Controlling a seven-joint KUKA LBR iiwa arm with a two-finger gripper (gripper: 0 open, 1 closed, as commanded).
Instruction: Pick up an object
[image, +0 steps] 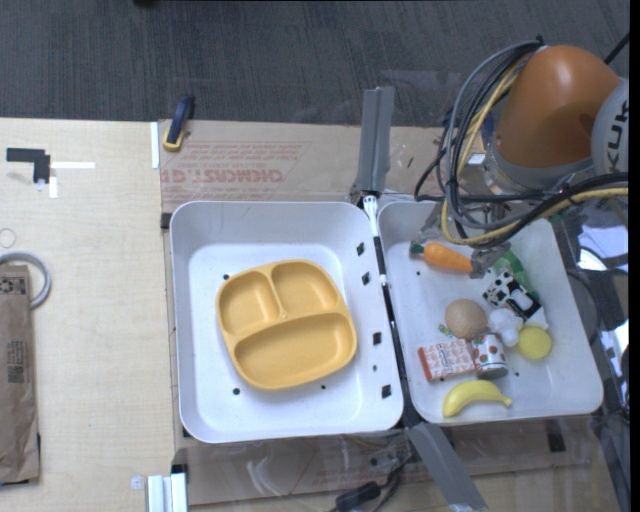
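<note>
Beneath the wrist: orange carrot (447, 258), lying at the far end of the right bin (590, 395).
Grip: hidden by arm (555, 100) and cables; cannot tell.
Nearer the camera: banana (474, 398), same bin.
Left bin (190, 300): yellow divided plate (287, 325).

grey arm (560, 100) reaching in from right, orange band uppermost, cables looping
</note>
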